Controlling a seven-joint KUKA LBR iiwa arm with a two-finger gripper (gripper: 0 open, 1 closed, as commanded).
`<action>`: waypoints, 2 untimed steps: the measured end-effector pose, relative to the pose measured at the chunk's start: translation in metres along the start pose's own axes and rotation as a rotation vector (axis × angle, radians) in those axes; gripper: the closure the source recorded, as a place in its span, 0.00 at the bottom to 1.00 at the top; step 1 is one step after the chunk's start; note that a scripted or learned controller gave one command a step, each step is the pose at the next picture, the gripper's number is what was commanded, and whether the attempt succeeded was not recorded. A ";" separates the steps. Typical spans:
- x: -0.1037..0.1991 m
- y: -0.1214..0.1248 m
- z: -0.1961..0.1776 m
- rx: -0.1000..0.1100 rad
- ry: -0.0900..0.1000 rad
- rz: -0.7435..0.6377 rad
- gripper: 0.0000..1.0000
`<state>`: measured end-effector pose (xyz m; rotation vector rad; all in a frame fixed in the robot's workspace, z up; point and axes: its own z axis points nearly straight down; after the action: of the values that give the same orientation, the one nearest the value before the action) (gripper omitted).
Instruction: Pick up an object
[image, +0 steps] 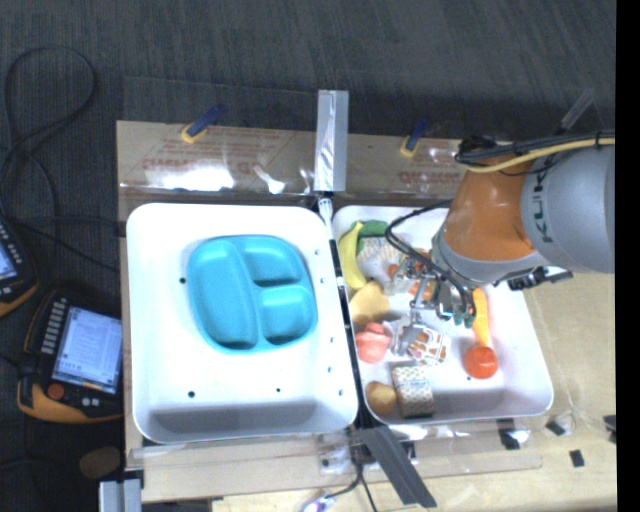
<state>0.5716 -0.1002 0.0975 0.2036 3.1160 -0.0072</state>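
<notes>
Overhead view of two white bins. Left bin (150, 400) holding a blue tray (255, 290); right bin (530, 385) crowded with small items.

Gripper (438, 300) low over the middle of the right bin, beneath the orange band (485, 215) of the arm (570, 210), which enters from the right. Opening not resolvable from this angle: cannot tell whether spread or closed, and nothing visibly held.

Nearest candidate: printed box (425, 345), just beside the gripper on its near side, towards the bottom of the view. Lies roughly flat, long axis running about left to right, possibly tilted; blur leaves this uncertain. Reachable by a short shift towards the front wall, then a descent.

Other candidates, in order round the gripper:
- carrot (480, 312), just to the right, long axis running away from the camera, touching or nearly touching the red ball (481, 362) at its near end;
- pink toy (372, 342) and yellow lump (368, 298), to the left, near the dividing wall;
- banana (350, 255), further left and back, along that wall;
- taped block (412, 388), against the front wall, beyond the box.
</notes>
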 end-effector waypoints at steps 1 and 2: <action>-0.064 -0.020 0.002 -0.002 0.001 0.271 0.00; -0.081 -0.001 0.009 0.005 0.005 0.614 0.00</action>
<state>0.6521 -0.1117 0.0903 1.1371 2.9134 -0.0049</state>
